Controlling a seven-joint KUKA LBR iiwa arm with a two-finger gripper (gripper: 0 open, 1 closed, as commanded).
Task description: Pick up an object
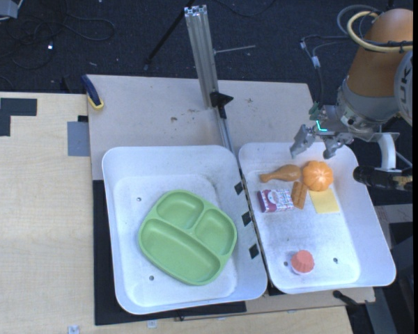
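The right bin (348, 256) holds an orange (318, 176), a tan chicken drumstick (281, 175), a brown sausage-like piece (299, 195), a purple-and-white packet (275, 200), a yellow cheese slice (324, 202) and a small red round piece (303, 261). My gripper (315, 143) hangs over the far edge of that bin, just behind the orange, fingers spread apart with nothing between them.
The left bin (125, 179) carries a green divided plate (187, 236). An upright aluminium post (203, 54) stands behind the bins. Black clips (245, 218) sit along the seam between the bins. Cables trail behind the arm at the far right.
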